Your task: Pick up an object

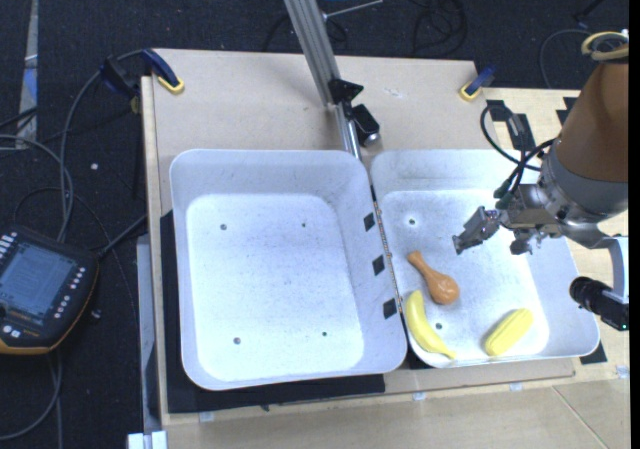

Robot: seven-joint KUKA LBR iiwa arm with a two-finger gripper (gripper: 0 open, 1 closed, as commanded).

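1. Wooden counter [260, 87] carries two shallow white plastic bins: left bin [270, 267], right bin [440, 182].
2. My tool [478, 233] hangs over the right bin, fingers spread, pinching nothing.
3. Yellow banana [425, 329], yellow oblong block [507, 332] and orange gourd-shaped toy [435, 280] lie near that bin's front.

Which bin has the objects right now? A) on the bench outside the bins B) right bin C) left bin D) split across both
B: the banana, the orange drumstick-shaped toy and the yellow block all lie in the right bin, along its near side, with the hand above that bin's middle.
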